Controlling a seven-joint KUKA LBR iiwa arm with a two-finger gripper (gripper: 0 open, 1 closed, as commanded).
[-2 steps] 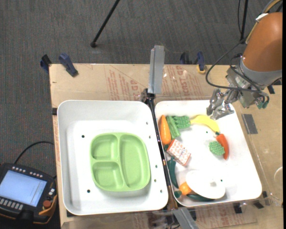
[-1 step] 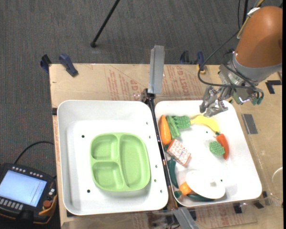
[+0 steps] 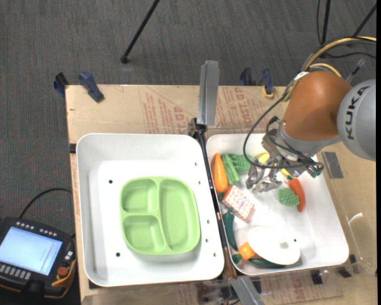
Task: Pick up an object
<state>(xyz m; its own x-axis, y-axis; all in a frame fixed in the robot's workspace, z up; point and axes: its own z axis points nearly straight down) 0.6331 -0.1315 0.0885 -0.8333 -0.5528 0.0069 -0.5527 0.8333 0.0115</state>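
Observation:
My gripper [image 3: 264, 182] hangs low over the middle of the right bin [image 3: 335, 226], under the orange wrist band. Its fingers [image 3: 257, 180] stand slightly apart with nothing visible between them. Around it lie toy foods: an orange carrot [image 3: 220, 173] by the bin's left wall, a green leafy piece [image 3: 237, 162], a yellow item [image 3: 261, 159] partly hidden by the arm, a red-and-white patterned box [image 3: 239, 203] just left and below the fingers, and a green-and-red strawberry-like piece [image 3: 291, 196] to the right.
A white plate [image 3: 274, 245] rests on a dark green item with an orange piece at the right bin's front. The left bin [image 3: 89, 170] holds a light green divided tray [image 3: 159, 216]. A tablet pendant [image 3: 26, 251] sits off the bench, lower left.

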